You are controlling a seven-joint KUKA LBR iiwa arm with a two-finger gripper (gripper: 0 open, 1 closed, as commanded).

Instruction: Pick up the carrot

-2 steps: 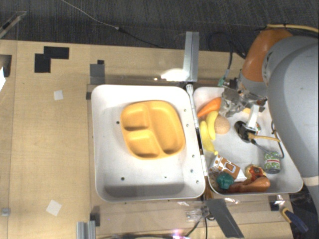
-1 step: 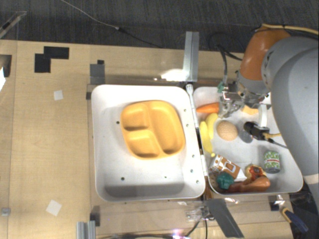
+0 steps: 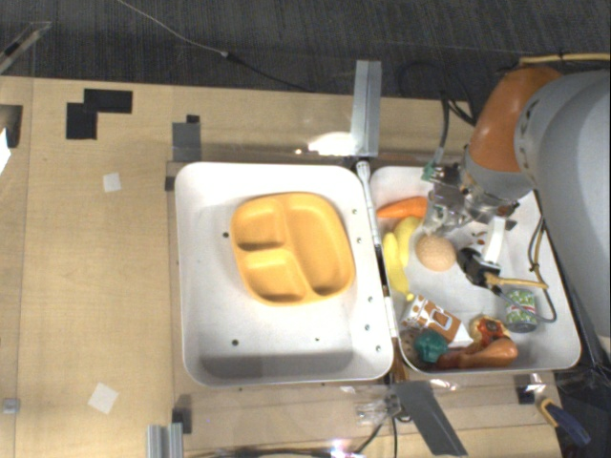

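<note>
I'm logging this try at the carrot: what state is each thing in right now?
carrot: lying in the right bin, not gripped
gripper: low over the right bin, beside the carrot
banana: lying next to the carrot
egg: resting below the gripper
yellow plate: upright in the left bin

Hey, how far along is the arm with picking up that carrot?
Done so far: the gripper has been brought over the right bin, close to the carrot. In hand: nothing visible; the carrot lies at the bin's far left corner, beside the banana and the egg. Left: closing on the carrot and lifting it. The yellow plate sits in the left bin.
</note>
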